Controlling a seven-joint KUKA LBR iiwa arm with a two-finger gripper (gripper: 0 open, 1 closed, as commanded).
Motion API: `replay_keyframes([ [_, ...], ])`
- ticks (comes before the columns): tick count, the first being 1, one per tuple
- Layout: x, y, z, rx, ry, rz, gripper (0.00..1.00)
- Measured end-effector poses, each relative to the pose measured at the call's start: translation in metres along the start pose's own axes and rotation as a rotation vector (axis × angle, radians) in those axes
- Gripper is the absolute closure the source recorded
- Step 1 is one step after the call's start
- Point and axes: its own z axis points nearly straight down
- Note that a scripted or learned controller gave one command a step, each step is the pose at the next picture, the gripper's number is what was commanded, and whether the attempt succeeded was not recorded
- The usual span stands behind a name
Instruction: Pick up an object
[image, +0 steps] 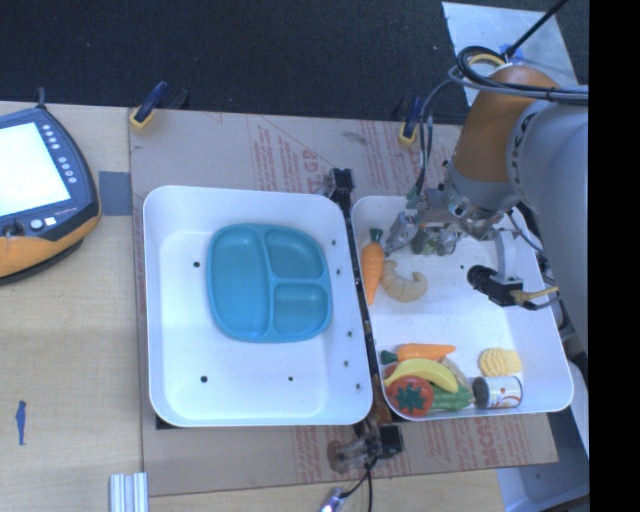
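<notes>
My gripper (424, 237) hangs over the far end of the right bin (540, 340), coming down from the grey arm with the orange band. Just in front of it lies a beige croissant-shaped piece (405, 284), a short gap away. An orange carrot (371, 271) lies along the bin's left wall, to the gripper's left. At the bin's near end sit a small orange carrot-like piece (425, 352), a banana (423, 374), a red tomato (414, 397), a green piece (452, 401), a yellow ridged piece (499, 361) and a small can (498, 392).
The left bin (175, 300) holds a blue divided plate (269, 282). A tablet in an orange case (40, 190) rests on the bench at the far left. Clamps (148, 105) hold the cardboard sheet under the bins.
</notes>
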Motion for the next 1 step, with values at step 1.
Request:
replay_keyframes([
  [1,-0.0087,0.0005,0.031,0.002,0.003,0.01,0.0],
])
